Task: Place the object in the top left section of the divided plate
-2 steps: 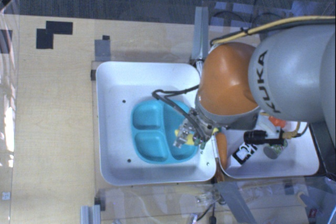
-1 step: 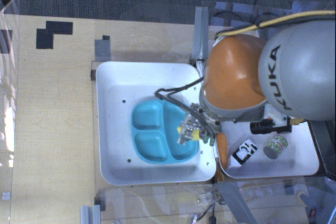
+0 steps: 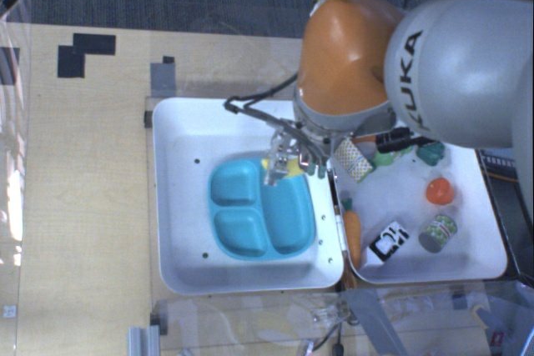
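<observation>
The grey arm with its orange band reaches in from the right and hangs over the seam between the two white bins on the pale wooden worktop. Its claw sits over the far right edge of the blue divided plate, which lies in the left bin. A small yellow object shows between the claw's fingers, so the claw is closed on it, just above the plate's far rim, near the boundary between the far left section and the long right-hand section. The plate has two smaller sections on the left, one far and one near, and one long section on the right; all three look bare blue.

The right bin holds several things: a patterned cylinder just beside the claw, a teal object at the far side, an orange-red round object toward the right, a greenish can near it, a black-and-white block toward the near side, and an orange carrot-like piece lying along the left wall of that bin, close to the divider. Black square markers are on the worktop at the far left
</observation>
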You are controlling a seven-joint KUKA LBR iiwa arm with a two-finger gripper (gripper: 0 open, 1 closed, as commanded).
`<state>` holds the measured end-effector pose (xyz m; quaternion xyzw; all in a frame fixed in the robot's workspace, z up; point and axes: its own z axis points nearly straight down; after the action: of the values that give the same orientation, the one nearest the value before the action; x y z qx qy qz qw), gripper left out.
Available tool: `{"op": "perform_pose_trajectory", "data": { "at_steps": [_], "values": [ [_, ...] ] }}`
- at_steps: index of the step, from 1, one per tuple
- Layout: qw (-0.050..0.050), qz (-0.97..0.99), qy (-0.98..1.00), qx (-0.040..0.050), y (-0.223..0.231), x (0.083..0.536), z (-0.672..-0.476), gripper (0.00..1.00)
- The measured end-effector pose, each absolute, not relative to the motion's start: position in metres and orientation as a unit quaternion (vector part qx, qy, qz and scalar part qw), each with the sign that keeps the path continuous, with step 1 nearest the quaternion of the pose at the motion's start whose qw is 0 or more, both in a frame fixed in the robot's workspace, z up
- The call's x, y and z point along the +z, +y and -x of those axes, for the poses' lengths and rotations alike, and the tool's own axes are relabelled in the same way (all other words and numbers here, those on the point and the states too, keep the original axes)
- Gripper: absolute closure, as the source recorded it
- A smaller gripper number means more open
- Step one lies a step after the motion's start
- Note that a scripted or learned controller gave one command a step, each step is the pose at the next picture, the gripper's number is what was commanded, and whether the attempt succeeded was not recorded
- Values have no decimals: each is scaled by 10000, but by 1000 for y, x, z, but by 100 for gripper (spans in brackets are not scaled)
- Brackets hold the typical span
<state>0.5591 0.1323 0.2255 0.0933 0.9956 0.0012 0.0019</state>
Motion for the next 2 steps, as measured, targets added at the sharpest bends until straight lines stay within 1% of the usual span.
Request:
{"op": "perform_pose_trajectory", "data": {
  "at_steps": [1,2],
  "values": [
    [3,-750,9972,8,173,213,-499,100],
    [-3,-1649,9863,5,189,194,-487,100]
  ]
}}
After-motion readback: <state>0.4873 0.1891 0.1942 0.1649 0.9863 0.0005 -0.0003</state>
